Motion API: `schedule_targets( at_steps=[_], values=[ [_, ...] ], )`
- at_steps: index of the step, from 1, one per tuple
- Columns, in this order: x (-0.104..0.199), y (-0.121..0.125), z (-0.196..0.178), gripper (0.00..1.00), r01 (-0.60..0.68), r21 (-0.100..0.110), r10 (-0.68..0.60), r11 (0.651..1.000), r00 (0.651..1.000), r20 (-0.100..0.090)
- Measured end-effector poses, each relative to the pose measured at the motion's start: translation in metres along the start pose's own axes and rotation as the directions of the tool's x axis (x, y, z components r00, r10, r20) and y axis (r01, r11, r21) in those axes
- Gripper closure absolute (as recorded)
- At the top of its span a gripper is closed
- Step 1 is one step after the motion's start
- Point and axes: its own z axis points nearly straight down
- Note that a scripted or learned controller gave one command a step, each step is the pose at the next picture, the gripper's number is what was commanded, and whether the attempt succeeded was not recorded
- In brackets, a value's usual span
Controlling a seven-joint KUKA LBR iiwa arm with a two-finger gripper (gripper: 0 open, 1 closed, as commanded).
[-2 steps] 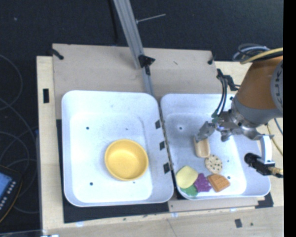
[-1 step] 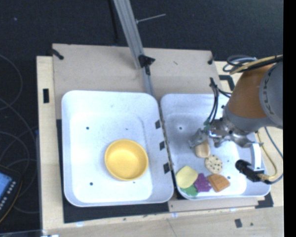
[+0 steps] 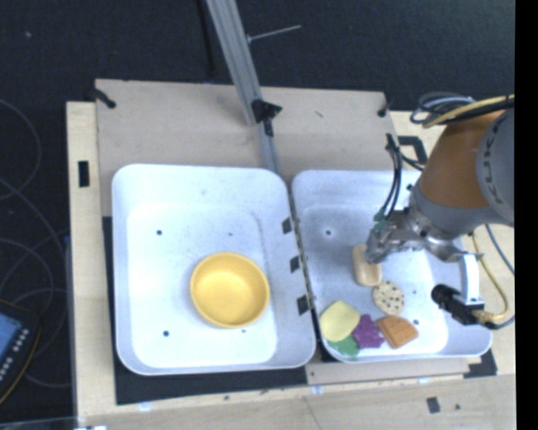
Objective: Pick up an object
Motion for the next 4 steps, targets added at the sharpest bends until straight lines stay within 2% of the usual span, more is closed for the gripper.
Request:
schedule_targets(
  at_steps=[3,4],
  values=[
    [-0.010,0.011,-0.129,1.00,0.014,-0.001,-0.014,1.000,1.000,0.001],
    [0.050,0.021,-0.126,1.00,0.018,0.003,-0.018,1.000,1.000,-0.001]
  ],
)
